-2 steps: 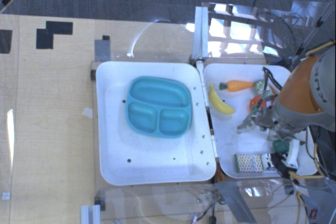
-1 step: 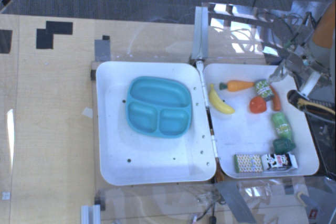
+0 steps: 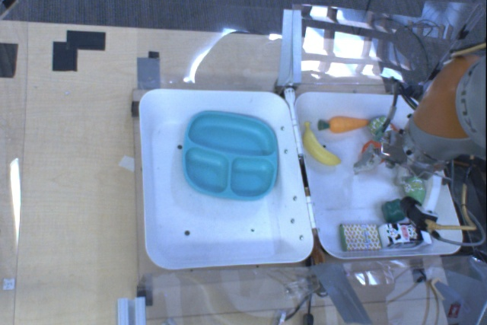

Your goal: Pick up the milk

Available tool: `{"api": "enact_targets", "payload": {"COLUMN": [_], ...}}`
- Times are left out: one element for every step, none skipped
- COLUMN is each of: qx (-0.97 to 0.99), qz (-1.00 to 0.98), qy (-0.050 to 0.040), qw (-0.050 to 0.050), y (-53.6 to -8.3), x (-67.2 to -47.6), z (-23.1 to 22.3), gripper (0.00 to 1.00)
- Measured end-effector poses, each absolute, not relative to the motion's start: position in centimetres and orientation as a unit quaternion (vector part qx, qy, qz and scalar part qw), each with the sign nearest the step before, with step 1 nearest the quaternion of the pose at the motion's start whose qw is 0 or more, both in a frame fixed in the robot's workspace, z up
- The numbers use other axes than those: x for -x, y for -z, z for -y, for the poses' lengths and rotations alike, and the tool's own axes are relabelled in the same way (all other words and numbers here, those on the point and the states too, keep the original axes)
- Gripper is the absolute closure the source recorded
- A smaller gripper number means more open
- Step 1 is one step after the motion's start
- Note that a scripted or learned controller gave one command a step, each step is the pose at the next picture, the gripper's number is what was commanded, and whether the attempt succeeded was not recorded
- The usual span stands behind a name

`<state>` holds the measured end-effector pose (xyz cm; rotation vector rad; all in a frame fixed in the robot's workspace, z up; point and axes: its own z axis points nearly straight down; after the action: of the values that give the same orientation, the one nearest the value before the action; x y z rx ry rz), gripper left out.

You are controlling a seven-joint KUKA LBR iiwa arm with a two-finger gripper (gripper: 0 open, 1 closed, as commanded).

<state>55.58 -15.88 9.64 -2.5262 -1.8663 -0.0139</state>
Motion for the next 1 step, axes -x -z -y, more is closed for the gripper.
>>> {"api": "enact_targets", "payload": {"qx": [0.763], "qz": [0.646], "qy": [0.005], "qw": [-0.006], "y": [-8.96], "x": [-51.08], "z": [12.81], "gripper": [0.0]}}
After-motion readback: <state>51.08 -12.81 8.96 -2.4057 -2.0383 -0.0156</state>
